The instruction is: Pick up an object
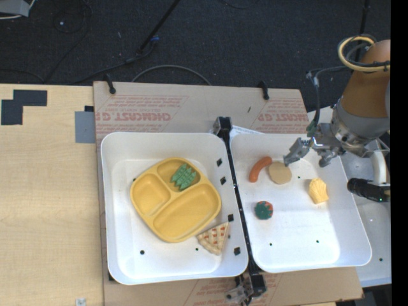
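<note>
From the overhead camera I am watching the gripper [312,150] hanging over the far right part of the right bin [347,250], its two fingers spread apart and gripping nothing. Just below and to the left of its left finger a tan round cookie-like disc [279,173] is lying flat, touching the end of a curved orange-red sausage [259,168]. A yellow wedge of cheese [318,190] is sitting near the gripper's other side, and a small green-and-red ball-like toy [264,210] is resting nearer the bin's middle, apart from the rest. Nothing is standing between the gripper and those pieces.

In the left bin [118,171] a glossy yellow divided plate [175,199] is lying at a slant, with a knobbly green toy vegetable [184,176] in its upper compartment; a lattice-patterned wedge like a waffle slice [214,237] is touching the plate's lower rim.

Both bins are smooth white plastic, resting on printed brown cardboard [159,110] beside a pale wooden benchtop [44,203]. Beyond it, dark carpet [191,30] is carrying loose cables.
</note>
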Tool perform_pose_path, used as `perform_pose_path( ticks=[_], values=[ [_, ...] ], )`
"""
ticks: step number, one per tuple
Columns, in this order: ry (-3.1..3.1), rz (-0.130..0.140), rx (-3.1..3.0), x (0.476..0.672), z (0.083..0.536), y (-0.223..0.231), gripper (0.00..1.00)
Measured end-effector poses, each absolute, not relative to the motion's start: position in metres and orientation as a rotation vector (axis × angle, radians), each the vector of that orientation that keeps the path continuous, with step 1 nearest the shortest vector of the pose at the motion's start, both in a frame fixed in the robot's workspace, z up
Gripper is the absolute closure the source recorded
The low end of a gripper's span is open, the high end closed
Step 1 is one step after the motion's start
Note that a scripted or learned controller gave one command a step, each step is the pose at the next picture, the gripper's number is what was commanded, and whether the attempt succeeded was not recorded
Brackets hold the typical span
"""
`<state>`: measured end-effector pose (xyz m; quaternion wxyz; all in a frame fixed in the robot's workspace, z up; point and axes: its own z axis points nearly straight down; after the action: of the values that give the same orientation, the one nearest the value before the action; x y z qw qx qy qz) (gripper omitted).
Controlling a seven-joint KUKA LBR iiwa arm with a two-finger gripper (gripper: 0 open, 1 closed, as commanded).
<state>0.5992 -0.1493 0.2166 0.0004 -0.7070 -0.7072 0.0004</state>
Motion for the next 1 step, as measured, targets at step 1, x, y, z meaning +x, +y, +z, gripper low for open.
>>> perform_pose_path(
  ticks=[1],
  values=[
    [-2.217,0.006,-2.218,0.5989,0.1732,-0.1513,0.0]
  ],
)
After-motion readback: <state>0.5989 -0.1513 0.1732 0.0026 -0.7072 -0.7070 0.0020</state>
